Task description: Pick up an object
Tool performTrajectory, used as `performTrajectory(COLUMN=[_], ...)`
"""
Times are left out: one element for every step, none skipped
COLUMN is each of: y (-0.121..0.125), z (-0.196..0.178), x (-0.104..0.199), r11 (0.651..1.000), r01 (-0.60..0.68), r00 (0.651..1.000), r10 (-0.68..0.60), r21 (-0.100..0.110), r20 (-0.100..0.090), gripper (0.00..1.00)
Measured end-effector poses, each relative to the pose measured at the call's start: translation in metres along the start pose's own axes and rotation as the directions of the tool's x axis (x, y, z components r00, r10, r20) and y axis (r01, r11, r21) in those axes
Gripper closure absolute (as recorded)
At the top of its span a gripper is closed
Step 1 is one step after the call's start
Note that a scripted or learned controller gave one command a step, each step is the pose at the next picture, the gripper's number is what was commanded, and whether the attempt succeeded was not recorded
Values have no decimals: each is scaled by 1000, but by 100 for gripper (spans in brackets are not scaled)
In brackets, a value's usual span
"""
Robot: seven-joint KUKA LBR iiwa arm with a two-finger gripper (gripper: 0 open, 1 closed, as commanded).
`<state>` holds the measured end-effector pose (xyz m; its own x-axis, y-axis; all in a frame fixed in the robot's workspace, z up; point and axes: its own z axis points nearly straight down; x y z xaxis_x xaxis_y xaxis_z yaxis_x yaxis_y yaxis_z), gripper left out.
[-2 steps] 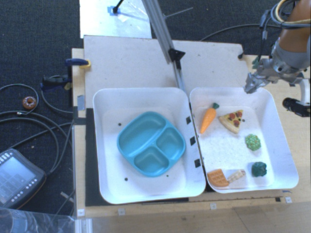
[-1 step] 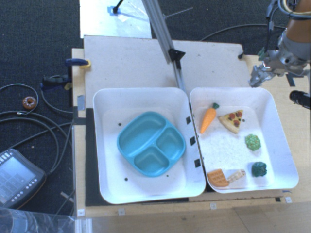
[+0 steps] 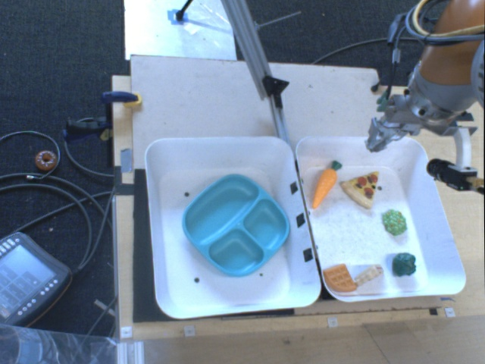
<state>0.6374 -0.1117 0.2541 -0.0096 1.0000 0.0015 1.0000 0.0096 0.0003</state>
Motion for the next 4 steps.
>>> performTrajectory(y=[-15, -32, -57, -83], z=[11, 3, 8, 13], x=[57, 106, 165, 204], r11=[1000, 1000, 1000, 1000], r01=[1, 1, 2, 0], r00=[1000, 1000, 1000, 1000], r10=[-1, -1, -2, 0], r21=[1, 0, 1, 2], r20=[-1, -1, -2, -1], gripper=[100, 100, 100, 100])
